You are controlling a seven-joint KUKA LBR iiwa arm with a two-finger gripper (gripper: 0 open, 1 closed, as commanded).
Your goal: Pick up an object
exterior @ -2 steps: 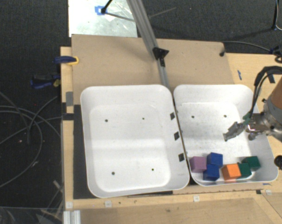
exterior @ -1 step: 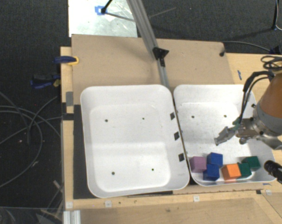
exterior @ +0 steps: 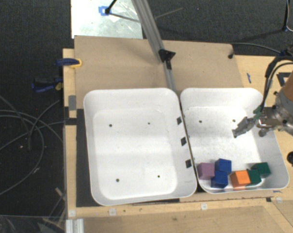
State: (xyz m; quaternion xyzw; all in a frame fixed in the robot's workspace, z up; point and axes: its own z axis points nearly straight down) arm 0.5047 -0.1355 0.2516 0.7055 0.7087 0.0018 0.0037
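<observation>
Where the right bin (exterior: 270, 144) curved up into its near rim, a small heap of blocks lay crowded together along that edge. From the left of the heap sat a purple block (exterior: 206, 170), touching a blue block (exterior: 223, 165) that stood a little higher, with another blue block (exterior: 219, 180) just in front of it against the rim. Beside these lay an orange block (exterior: 241, 178), and to its right two green blocks (exterior: 257, 172) reached toward the bin's near right corner, one partly tucked behind the orange one. All of them rested on the bin floor, untouched by the arm. Farther back, over the middle of the same bin and nearer its right wall, the gripper (exterior: 243, 127) hung at the end of the grey arm, which came in across the bench's right edge. It pointed leftward and slightly down, well apart from the heap, and whether its fingers were spread or closed could not be made out at this slant; nothing showed between them. To the left, the left bin (exterior: 95, 130) lay touching its neighbour along their shared wall. Beyond both bins, a slanted metal pole (exterior: 151, 25) crossed the bench's far edge.
</observation>
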